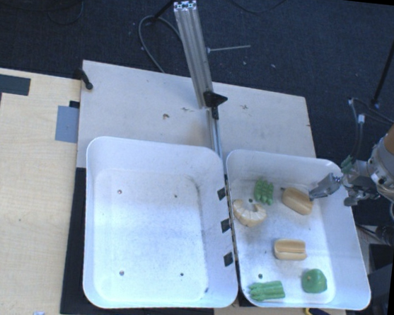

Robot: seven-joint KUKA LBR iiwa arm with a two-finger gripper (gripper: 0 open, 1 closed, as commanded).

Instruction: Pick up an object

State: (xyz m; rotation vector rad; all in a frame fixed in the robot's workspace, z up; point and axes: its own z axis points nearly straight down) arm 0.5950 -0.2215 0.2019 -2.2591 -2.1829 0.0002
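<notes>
**Operator A:** Which step are we in?

**Operator B:** We judge it to be the approach. The pincer (337, 190) hangs at the right rim of the right bin (353, 279), above the bin floor, and we see nothing between its fingers. The two fingers stand spread, one pointing in over the bin and the other out past the rim.

**Operator A:** Which object do we treat as the target?

**Operator B:** The nearest candidate is the tan bread roll (297, 200), just beside the inner finger and apart from it. Further in from the pincer lie the green ridged piece (263, 191) and the pale croissant-shaped piece (248, 213). Toward the near edge of the bin lie a second tan roll (290, 249), the round green piece (314, 280) and the long green piece (267, 291). The left bin (146, 225) lies well apart from the pincer, beyond the divider.

**Operator A:** What does the next move call for?

**Operator B:** We judge three requirements. First, shift the pincer inward until the roll sits between the spread fingers. Second, descend to the bin floor without striking the rim. Third, close and lift. The roll lies at a slant, so we recommend aligning the fingers across its short axis; otherwise it may slip out sideways.
</notes>
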